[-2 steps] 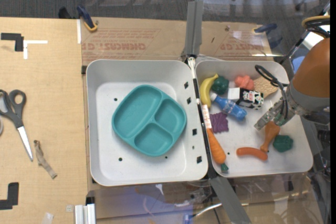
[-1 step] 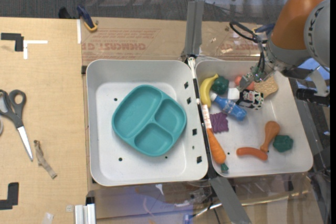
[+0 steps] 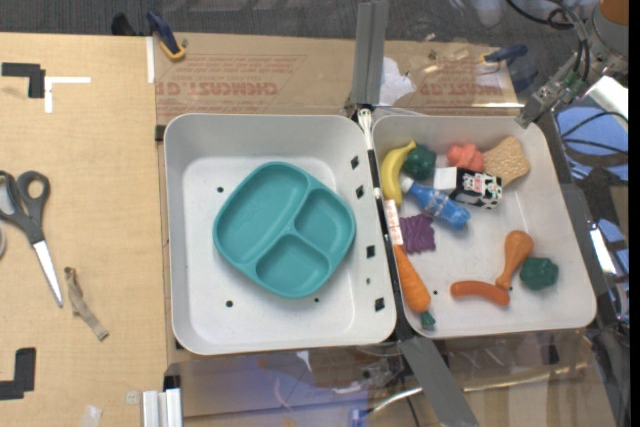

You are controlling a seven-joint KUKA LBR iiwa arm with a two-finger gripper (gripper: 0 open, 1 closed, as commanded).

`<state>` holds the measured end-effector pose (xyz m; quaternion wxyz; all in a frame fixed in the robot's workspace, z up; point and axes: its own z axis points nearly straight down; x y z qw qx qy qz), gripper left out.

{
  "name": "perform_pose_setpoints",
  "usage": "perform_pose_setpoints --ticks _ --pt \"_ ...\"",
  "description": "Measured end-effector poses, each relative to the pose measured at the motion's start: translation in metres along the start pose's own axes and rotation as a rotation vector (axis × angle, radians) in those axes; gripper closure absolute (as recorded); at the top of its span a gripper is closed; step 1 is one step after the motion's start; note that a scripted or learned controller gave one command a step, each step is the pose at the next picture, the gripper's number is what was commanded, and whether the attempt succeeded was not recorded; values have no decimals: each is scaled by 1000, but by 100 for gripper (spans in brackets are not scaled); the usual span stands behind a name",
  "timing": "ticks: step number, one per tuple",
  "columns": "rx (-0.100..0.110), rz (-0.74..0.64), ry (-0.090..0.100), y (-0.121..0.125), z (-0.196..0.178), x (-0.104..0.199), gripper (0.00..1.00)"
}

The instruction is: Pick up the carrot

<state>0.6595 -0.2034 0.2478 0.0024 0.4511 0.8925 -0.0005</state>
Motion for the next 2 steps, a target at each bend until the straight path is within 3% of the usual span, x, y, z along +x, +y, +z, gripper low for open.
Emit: perform_pose_setpoints --ticks 1,2 --pt "2 124 3 -44 -24 9 100" --pt "3 135 6 -144 59 83 100"
